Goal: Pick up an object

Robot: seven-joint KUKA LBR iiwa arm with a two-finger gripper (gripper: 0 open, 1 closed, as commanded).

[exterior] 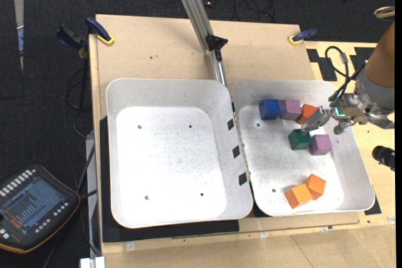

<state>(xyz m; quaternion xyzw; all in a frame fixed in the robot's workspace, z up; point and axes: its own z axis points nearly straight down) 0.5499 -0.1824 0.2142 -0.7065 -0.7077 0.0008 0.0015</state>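
Blocks sit in the right bin, and any one of them meets your task. A blue block, a mauve block and an orange-red block form a row near the far wall. A green block and a purple block lie just beside each other nearer the middle. Two orange blocks touch near the front wall. The left bin holds none.

The gripper hangs over the green and purple pair, with its fingers spread wide and nothing between them. One finger points down at the green block; whether it touches cannot be told.

Judge the step as the approach before the grasp. Next, you need the fingers to straddle one block alone. The purple neighbour crowds the green block, so expect a finger to land on it or push it aside. Confirm the block sits between the fingers before lifting.
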